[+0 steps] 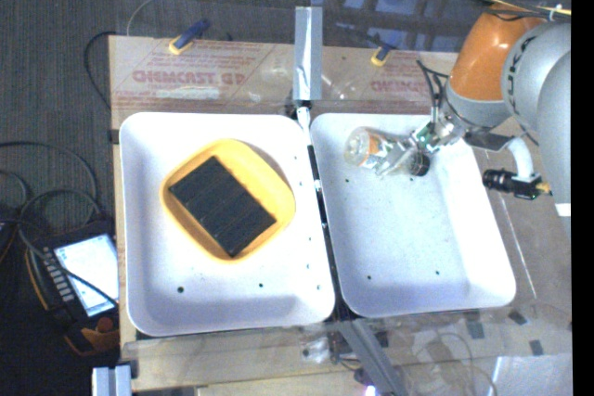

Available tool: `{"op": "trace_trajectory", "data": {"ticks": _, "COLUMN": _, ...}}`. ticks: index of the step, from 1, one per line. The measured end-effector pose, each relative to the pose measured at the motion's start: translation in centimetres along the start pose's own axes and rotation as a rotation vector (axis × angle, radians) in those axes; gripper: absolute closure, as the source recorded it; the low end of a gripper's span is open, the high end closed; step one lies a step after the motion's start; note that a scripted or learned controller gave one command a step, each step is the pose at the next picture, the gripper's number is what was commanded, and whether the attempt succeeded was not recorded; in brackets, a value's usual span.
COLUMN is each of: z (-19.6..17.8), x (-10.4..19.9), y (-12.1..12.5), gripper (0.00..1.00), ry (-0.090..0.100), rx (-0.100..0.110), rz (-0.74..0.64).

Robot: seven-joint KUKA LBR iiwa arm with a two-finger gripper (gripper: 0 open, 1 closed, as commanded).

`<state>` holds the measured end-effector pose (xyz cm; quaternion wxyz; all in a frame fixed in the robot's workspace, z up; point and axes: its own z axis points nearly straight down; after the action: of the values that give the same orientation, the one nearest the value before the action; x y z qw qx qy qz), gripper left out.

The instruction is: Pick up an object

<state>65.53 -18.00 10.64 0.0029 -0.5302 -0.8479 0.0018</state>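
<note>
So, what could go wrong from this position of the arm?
1. The gripper is beside the small clear object, which lies near the right bin's back wall; the fingers might strike the wall or push the object away.
2. The object looks rounded and could roll during closing.

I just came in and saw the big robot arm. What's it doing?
The arm is reaching into the right bin from the right. Its gripper is down near the bin's top edge, right beside a small clear object. I can't tell if it has grabbed it. In the left bin a yellow dish with a dark pad sits untouched.
</note>
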Motion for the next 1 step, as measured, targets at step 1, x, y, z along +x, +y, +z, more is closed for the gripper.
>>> {"op": "trace_trajectory", "data": {"ticks": 1, "z": -0.7, "x": 0.19, "y": -0.12, "gripper": 1.0, "ry": 0.006, "rx": 0.007, "rz": -0.003}}
